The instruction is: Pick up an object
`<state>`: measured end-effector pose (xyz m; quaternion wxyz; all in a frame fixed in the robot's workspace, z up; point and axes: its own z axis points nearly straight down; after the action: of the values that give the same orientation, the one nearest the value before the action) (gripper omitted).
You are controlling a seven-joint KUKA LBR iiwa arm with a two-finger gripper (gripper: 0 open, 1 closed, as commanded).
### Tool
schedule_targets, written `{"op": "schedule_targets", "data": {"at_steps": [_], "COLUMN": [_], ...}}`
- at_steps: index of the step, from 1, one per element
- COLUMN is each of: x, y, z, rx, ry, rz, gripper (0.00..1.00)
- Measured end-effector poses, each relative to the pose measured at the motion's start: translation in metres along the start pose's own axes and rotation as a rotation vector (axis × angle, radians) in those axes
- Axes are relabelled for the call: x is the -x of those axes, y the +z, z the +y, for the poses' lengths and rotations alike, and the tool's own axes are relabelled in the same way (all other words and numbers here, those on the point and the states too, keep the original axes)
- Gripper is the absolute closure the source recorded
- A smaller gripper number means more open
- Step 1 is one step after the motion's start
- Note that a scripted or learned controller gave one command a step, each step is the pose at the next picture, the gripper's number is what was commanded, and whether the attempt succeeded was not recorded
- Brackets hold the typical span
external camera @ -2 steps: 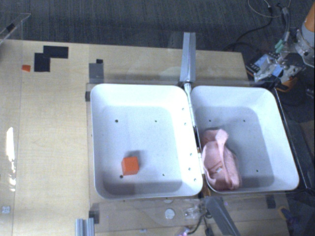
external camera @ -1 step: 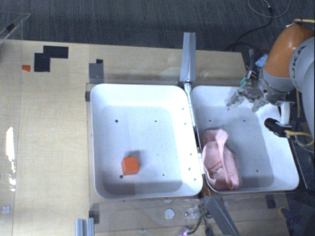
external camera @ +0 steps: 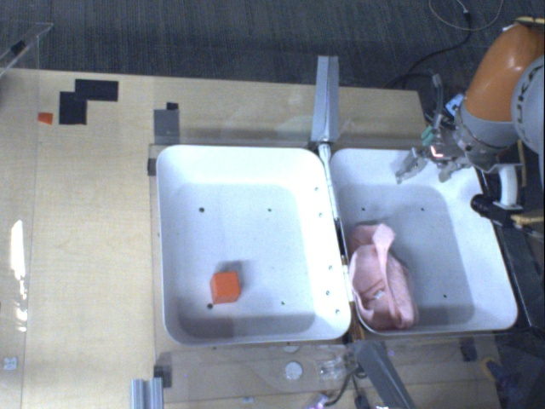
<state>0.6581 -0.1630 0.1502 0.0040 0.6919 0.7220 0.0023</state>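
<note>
A small orange block lies in the left bin, near its front left corner. A crumpled pink cloth rests in the right bin, against its left wall and toward the front. My gripper hangs over the back edge of the right bin, well behind the cloth and far right of the block. Its two fingers are spread apart with nothing between them.
A grey metal post stands at the back between the two bins. Black pieces and a small orange tag lie on the wooden bench at far left. A thin cable loops on the dark floor behind.
</note>
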Motion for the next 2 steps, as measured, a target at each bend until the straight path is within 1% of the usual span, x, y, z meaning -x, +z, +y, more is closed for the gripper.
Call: {"op": "schedule_targets", "data": {"at_steps": [1,2], "x": [-0.036,-0.064], "y": [0.017,0.057], "z": [-0.048,-0.108], "rx": [-0.003,0.011], "ry": [-0.108,-0.225], "rz": [0.002,-0.001], "gripper": [0.00,0.00]}}
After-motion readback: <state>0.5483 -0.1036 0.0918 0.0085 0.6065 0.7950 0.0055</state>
